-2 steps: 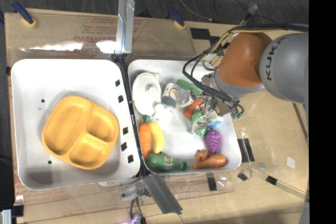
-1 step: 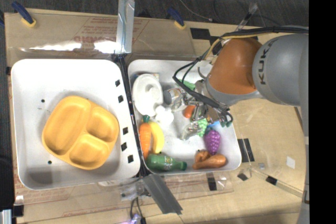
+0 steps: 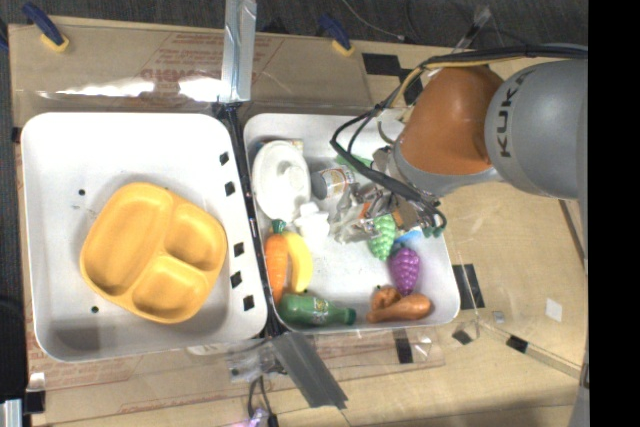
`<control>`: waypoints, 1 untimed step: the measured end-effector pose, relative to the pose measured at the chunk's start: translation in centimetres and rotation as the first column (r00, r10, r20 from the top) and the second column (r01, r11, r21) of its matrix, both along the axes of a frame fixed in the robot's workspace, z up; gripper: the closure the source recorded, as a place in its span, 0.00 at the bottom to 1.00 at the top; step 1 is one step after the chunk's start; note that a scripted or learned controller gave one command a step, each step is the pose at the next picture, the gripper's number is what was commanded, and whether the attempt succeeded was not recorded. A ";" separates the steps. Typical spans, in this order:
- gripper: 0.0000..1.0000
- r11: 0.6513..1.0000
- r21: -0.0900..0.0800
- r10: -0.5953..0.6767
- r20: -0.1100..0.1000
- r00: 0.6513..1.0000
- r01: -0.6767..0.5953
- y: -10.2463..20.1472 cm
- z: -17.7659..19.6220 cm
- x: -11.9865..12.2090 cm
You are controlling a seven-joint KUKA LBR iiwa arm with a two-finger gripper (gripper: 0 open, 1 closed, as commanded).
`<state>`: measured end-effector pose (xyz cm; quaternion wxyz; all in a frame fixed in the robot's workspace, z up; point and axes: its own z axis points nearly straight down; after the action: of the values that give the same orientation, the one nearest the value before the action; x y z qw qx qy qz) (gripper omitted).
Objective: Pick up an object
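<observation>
Two white bins sit side by side below me: the left bin [image 3: 40, 215] carries a yellow divided tray [image 3: 152, 250], and the right bin [image 3: 447, 300] holds the clutter I am reaching into. My arm [image 3: 500, 130], grey with its orange band, comes in from the right and covers the upper right part of that bin, and my gripper [image 3: 360, 213] is down among the objects near the bin's middle. I cannot tell how far my fingers are spread, nor whether anything sits between them, because cables and wrist hide them. Just left of my gripper lies a white bowl [image 3: 280, 177]. Lower left, well clear of me, a carrot [image 3: 276, 265] and a banana [image 3: 298, 260] lie touching side by side, both long axes running up and down the view. Along the near wall a green bottle [image 3: 315, 310] lies on its side, pointing left to right. Beside my gripper's right are green grapes [image 3: 383, 237], with purple grapes [image 3: 404, 269] just below them.
</observation>
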<state>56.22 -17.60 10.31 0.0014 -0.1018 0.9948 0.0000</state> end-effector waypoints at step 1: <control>1.00 0.997 -0.004 0.076 0.011 0.997 -0.076 3.2 12.2 -3.4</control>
<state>52.82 -14.39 22.55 0.0067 -0.1394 0.9902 -0.0026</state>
